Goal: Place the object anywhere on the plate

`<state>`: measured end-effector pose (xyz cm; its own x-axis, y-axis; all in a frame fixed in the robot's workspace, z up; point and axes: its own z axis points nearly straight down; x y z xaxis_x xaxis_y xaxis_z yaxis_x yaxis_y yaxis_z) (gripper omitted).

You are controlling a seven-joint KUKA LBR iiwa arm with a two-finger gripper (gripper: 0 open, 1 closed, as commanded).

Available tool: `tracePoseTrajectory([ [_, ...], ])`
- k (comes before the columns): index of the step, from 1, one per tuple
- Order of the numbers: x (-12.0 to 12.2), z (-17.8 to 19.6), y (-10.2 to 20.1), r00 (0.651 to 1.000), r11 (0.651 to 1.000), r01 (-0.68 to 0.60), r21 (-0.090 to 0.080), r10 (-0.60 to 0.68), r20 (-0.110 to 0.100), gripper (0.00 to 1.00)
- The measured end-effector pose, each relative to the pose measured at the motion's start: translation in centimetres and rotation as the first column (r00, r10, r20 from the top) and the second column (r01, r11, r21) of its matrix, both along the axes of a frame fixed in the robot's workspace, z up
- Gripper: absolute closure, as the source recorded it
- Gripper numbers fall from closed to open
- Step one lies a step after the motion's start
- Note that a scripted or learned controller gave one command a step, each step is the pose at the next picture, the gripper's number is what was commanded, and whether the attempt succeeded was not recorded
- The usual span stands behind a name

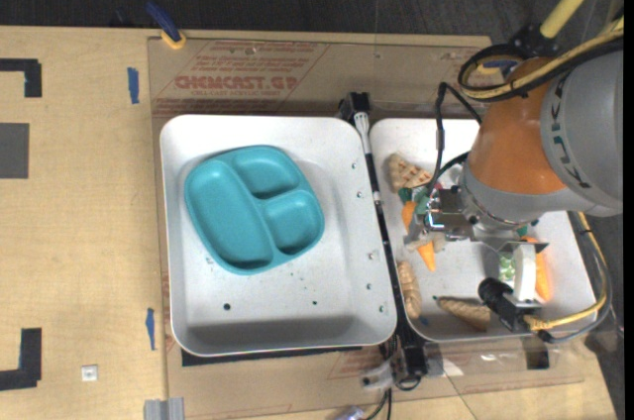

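Camera view: you are looking down on two shallow white bins, with the grey arm with its orange band (515, 160) low over the right bin (584, 284).
Tool state: you cannot tell how the two-finger gripper (436, 222) is set; its tip is buried in shadow and cabling, and nothing can be seen held in it.
Task's thing: probably the small orange wedge-shaped piece (426, 255) lying just below the gripper tip on the right bin's floor, though which piece the program is after is a guess.
Other pieces nearby: a tan, knobbly biscuit-like lump (404, 172) sits above and left of the tip; a long brown stick-like piece (464, 309) lies below it toward the bin's near wall.
Destination: the turquoise three-compartment plastic plate (256, 207) rests in the left bin (198, 309), well apart from the tool, across the divider between the bins.
Handling, judged: the orange wedge looks light, stiff and smooth, so it may slip or tip out of a pinch. Take it across its narrow width, near the thicker end.
Hidden or unclear: the wrist covers much of the right bin's middle, and the items beside the lower right of the arm are too tangled with cables for you to name.
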<state>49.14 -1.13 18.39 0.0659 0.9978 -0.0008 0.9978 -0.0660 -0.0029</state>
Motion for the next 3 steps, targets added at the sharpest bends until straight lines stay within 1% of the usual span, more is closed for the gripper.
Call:
tracePoseTrajectory([
  [1,1.3,5.8,6.3,0.989,0.989,-0.148,0.001,0.147,0.005,1.0],
  [2,4.0,4.7,15.4,0.995,0.995,-0.099,0.002,0.099,0.002,1.0],
  [3,4.0,4.7,15.1,0.996,0.996,-0.093,0.0,0.093,0.003,0.0],
])
